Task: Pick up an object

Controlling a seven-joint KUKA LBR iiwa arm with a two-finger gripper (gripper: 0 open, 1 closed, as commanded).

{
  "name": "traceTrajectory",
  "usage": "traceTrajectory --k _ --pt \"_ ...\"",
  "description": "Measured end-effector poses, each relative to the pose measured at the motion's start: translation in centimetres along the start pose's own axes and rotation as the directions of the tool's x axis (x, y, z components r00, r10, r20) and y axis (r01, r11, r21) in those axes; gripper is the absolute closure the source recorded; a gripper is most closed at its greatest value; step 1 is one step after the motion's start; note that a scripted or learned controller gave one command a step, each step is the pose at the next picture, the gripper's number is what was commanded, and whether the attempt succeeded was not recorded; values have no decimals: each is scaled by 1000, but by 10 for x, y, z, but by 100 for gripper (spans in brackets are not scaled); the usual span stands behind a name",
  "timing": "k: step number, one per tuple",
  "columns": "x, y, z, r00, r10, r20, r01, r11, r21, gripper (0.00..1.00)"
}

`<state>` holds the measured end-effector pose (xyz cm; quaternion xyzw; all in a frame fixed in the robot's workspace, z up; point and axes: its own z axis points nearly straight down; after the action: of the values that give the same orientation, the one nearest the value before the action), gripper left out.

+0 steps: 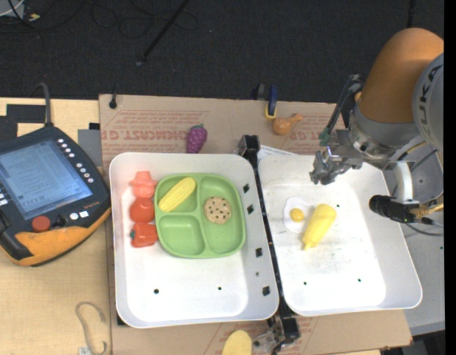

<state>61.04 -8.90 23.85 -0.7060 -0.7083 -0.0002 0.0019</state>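
Note:
In the right bin [375, 287] lie a yellow squeeze bottle [318, 225] and, just left of it, a white fried egg with a yellow yolk [295, 214]. My gripper [324, 171] hangs over the upper middle of that bin, above and slightly right of the bottle, apart from both things. Nothing shows between its fingers. The left bin [183, 294] holds a green divided plate [200, 215] with a corn cob [176, 193] and a cookie [217, 210] on it, and red and pink toy pieces [142, 209] along the plate's left side.
A purple grape bunch [196, 137] and an orange toy [286, 124] lie on the cardboard behind the bins. A teach pendant [43, 191] sits left of the bench. A yellow object [237, 342] rests below the bins' front edge.

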Motion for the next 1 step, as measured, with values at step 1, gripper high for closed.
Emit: traceTrajectory --k 1 --pt "57 -11 -2 1000 0 0 0 1000 1 100"
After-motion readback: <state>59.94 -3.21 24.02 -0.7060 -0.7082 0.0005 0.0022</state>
